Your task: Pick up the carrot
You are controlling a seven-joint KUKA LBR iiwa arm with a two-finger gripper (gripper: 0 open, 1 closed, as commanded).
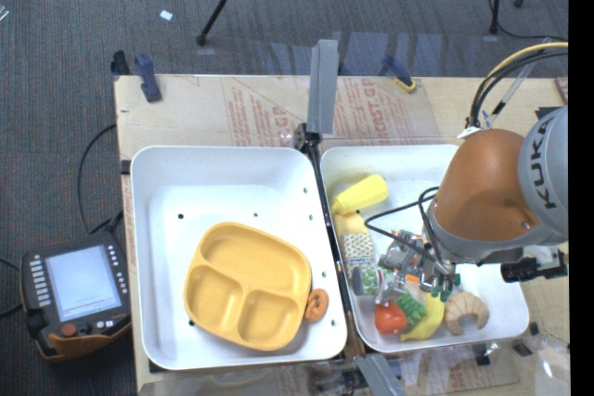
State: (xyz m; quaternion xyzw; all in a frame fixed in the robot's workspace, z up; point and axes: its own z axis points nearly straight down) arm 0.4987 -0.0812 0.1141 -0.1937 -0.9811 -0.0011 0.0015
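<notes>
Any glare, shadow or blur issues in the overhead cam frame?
Camera view: even, soft lighting; white bins slightly washed out with faint shadows along the walls. Sheen on the arm's orange band. The gripper and the toy food beneath it look soft and cluttered, so small items there are hard to tell apart. Yellow tray is sharp.

Fixed overhead camera, slanted down, both bins point(148, 199) visible

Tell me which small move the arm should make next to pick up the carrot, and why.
Probably a short descent toward the carrot. The gripper hangs over the right bin, right above that orange piece, which lies crowded between a tomato, a banana and a can. I cannot tell whether it already touches the carrot.
</notes>
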